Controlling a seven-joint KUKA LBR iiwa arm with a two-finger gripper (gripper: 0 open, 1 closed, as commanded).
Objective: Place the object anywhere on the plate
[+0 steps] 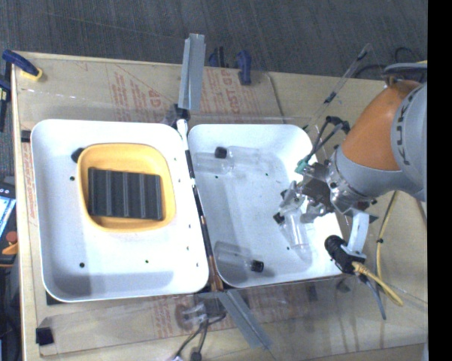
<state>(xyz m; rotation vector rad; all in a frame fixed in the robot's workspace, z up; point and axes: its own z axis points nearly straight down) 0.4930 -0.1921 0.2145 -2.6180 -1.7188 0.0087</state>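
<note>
A yellow plate [125, 157] with a dark ridged centre lies in the left bin [56, 269]. In the right bin [241, 216], my gripper [292, 209] is low at the right side, directly over the upper end of a clear plastic bottle [299, 241] that lies on the bin floor. The gripper's body hides the point of contact. A second clear bottle [237, 161] with a black cap lies near the bin's far wall. A third [235, 259] with a black cap lies at the near wall.
The divider between the two bins [196, 201] runs between the gripper and the plate. A grey bar [191, 70] stands behind the bins. Cables and a yellow tool [376, 280] hang off the arm at the right bin's near right corner.
</note>
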